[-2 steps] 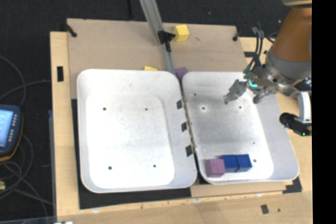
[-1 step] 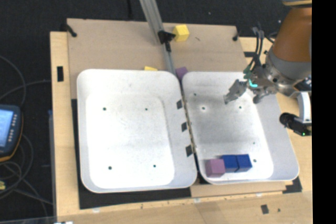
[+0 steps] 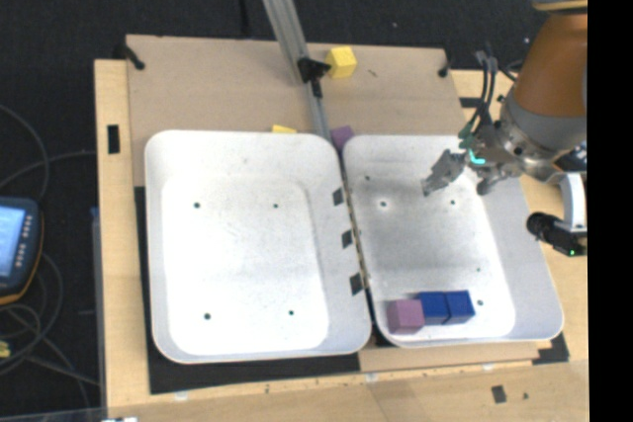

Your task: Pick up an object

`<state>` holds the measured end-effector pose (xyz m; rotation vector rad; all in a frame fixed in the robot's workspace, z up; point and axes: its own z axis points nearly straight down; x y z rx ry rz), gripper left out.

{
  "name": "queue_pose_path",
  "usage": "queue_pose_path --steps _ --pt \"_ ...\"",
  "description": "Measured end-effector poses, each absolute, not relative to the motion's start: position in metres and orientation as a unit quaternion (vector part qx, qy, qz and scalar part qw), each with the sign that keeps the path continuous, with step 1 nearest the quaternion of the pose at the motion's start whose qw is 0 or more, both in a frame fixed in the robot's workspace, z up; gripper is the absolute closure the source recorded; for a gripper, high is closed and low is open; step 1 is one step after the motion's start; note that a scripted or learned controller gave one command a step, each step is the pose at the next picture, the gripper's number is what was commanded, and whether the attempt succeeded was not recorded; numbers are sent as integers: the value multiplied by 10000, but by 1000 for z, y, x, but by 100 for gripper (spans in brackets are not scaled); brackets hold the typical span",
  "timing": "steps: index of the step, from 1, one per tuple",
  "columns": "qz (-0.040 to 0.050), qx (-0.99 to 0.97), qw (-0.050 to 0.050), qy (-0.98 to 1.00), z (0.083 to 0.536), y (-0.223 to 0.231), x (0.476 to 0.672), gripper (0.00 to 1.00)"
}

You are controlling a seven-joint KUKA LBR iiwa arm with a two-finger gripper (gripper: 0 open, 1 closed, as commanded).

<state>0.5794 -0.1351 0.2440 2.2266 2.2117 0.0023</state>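
The pick has not yet happened: the claw (image 3: 442, 175) hangs over the far part of the right bin (image 3: 514, 252), and nothing can be seen in its grip. Whether it is spread or pressed together I cannot tell, since it shows as a small grey blur. The likely targets lie well apart from it, at the bin's near edge: a purple block (image 3: 405, 314) touching a blue block (image 3: 444, 306), which may be two cubes side by side. What is left, then, is the whole job: travel toward the near edge, descent, closing and lifting.

Both bins are shallow, smooth white trays with rounded corners, speckled with dark scuffs. The left bin (image 3: 168, 242) sits beside its neighbour. The blocks look matte and square-edged. A yellow block (image 3: 342, 61) rests on the bare counter (image 3: 198, 84) beyond the bins, near the far edge.
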Motion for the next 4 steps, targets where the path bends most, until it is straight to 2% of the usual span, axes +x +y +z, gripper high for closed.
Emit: queue_pose_path --steps 1,2,3,4 --pt "-12 7084 10 7058 202 -160 615 0" --pt "-7 7063 -8 7079 191 -126 579 0" --pt "4 7085 47 7057 237 -191 601 0" --pt "-4 7055 -6 7087 211 -146 581 0"
